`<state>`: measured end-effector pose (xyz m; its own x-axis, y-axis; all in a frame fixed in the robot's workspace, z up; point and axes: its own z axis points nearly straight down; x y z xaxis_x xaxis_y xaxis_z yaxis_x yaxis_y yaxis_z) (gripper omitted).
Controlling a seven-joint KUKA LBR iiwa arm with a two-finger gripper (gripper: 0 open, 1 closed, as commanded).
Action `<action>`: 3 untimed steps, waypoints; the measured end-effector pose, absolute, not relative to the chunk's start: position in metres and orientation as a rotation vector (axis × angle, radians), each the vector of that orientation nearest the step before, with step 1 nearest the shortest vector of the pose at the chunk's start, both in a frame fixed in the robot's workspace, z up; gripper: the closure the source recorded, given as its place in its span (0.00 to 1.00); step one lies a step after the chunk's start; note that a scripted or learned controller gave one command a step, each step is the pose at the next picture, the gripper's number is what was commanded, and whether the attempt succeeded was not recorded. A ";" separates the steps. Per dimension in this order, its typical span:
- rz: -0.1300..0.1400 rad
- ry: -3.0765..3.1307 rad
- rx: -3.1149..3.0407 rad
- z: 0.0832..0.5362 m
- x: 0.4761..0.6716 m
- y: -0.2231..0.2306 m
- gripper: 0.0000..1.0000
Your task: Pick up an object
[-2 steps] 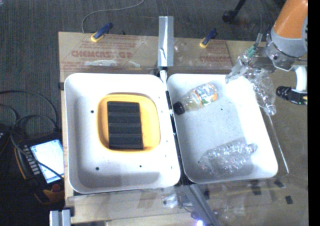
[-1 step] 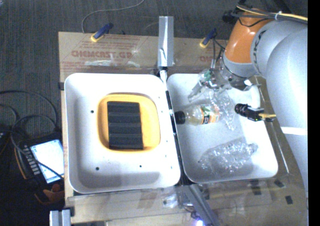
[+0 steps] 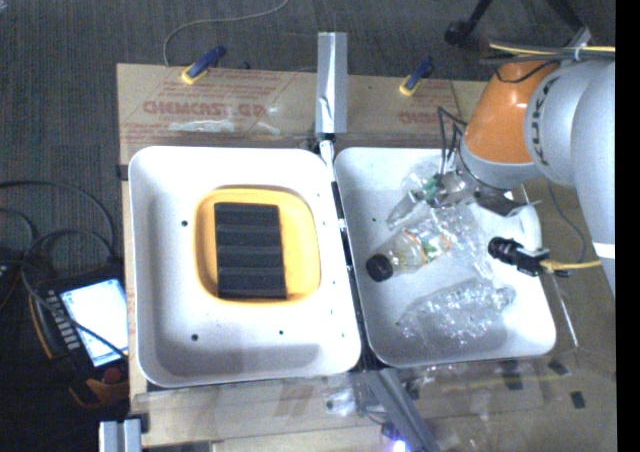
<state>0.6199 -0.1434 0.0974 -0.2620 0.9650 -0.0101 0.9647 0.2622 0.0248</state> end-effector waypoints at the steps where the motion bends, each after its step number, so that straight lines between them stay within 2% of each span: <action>1: 0.000 2.334 2.106 0.113 0.629 -0.142 0.00; 2: 0.026 2.362 2.032 0.100 0.585 -0.168 0.00; 3: 0.030 2.384 1.984 0.102 0.527 -0.173 0.00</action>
